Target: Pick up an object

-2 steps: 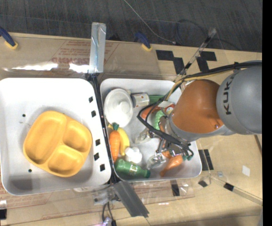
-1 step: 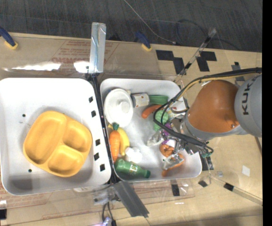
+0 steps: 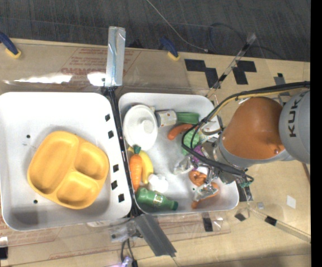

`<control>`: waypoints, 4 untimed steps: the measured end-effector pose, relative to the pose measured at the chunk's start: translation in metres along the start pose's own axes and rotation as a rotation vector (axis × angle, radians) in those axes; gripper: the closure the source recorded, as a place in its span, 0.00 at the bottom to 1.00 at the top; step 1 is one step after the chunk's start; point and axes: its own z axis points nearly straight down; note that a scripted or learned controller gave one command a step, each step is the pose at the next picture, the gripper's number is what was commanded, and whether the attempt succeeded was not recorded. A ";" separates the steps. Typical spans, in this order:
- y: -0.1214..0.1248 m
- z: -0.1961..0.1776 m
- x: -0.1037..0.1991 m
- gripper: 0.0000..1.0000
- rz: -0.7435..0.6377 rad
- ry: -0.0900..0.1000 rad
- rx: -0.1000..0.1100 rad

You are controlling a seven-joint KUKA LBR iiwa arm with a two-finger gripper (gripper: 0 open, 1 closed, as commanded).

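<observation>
the arm [image 3: 261, 129] reaches in from the right over the right bin [image 3: 150, 102], its orange band sitting above the wrist. the gripper [image 3: 204, 183] hangs low at the bin's near right corner, amid cables and bright metal; its state cannot be told from this view. directly at the gripper lies an orange object [image 3: 198, 177], touching or just beneath the metal, and whether it is grasped cannot be told. an orange-red piece [image 3: 205, 200] lies just below the gripper against the bin's near wall. up from the gripper, towards the far wall, lie a small red-orange item [image 3: 179, 130] and a green item [image 3: 188, 117]. to the left of the gripper, well apart, a carrot [image 3: 135, 170] and a banana [image 3: 146, 167] lie side by side, a white lump [image 3: 157, 182] just beside them, and a green bottle [image 3: 156, 199] on its side below. a white bowl [image 3: 140, 124] sits at the far left of this bin. the left bin [image 3: 16, 115] holds a yellow divided tray [image 3: 67, 168].
</observation>
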 end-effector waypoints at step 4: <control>0.000 0.000 -0.004 0.00 -0.160 0.000 -0.003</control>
